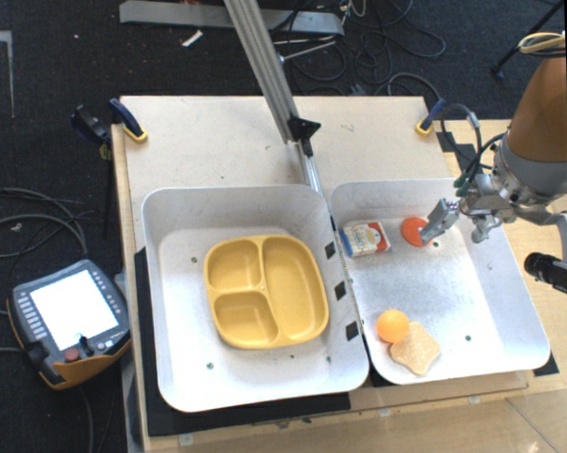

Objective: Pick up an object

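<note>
A: In the camera view, where does the gripper [460,221] stand?

B: It hangs over the far part of the right bin [511,286], reaching in from the right. Its two fingers are spread apart and there is nothing between them. One finger [442,217] is just beside the small red-orange ball [414,230], on the ball's right; I cannot tell if it touches.

A: So the red-orange ball is the thing to pick?

B: I judge so, because it is the nearest one. It lies near the far wall of the right bin, just right of the small carton [365,239] with the blue and white label.

A: How will it handle?

B: It looks small, round and smooth, probably light. A round thing can roll or slip out when the fingers close off-centre. I would take it across its widest part, one finger on each side. The carton is close on the left, so there is little room for a finger there.

A: What else is in this view?

B: An orange ball [393,326] and a pale bread-like piece [416,349] lie touching at the near side of the right bin. The left bin [173,273] bears a yellow divided plate [266,290].
</note>
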You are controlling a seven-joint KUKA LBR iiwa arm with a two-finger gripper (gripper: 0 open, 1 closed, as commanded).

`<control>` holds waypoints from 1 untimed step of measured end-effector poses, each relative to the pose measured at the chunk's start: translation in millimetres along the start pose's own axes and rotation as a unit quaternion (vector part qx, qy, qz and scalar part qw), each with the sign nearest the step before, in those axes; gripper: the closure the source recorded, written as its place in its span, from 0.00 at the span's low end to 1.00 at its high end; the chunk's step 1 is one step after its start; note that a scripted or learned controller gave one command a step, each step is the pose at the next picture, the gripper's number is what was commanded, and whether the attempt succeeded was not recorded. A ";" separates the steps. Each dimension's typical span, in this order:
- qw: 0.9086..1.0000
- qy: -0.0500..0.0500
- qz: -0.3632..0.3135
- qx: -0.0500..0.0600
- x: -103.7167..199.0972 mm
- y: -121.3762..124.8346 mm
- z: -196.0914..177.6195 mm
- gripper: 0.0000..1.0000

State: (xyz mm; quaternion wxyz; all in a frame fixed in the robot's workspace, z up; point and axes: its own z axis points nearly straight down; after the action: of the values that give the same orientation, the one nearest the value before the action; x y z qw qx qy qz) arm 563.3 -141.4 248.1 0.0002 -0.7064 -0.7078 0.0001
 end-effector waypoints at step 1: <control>1.000 0.000 0.000 0.000 0.1 0.0 -0.1 0.00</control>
State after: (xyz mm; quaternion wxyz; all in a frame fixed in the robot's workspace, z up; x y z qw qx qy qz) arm 563.3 -141.3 248.2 0.0001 -0.7066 -0.7076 -0.0001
